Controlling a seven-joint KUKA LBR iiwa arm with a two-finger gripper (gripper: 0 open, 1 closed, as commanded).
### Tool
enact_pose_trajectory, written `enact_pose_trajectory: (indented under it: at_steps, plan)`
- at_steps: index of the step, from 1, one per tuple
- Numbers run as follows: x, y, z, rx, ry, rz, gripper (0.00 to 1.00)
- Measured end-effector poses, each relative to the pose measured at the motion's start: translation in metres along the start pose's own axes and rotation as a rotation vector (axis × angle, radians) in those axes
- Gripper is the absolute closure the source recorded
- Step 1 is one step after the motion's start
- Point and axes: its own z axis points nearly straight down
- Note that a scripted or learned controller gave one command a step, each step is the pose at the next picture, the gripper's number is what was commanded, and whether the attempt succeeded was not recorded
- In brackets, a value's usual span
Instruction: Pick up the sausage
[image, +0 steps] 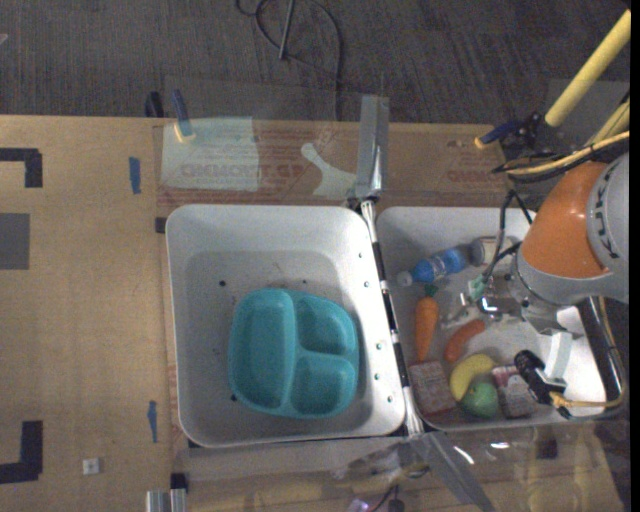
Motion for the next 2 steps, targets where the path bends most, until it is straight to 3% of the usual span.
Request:
enact_pose_trajectory:
  at_steps: [1,2]
  plan:
    - [-0.004,-0.0007,-0.0103,-0.001,-0.003,0.007,1.0]
    - [-0.0041,-0.0007,-0.0102,-0.001,-0.003,0.007,0.0]
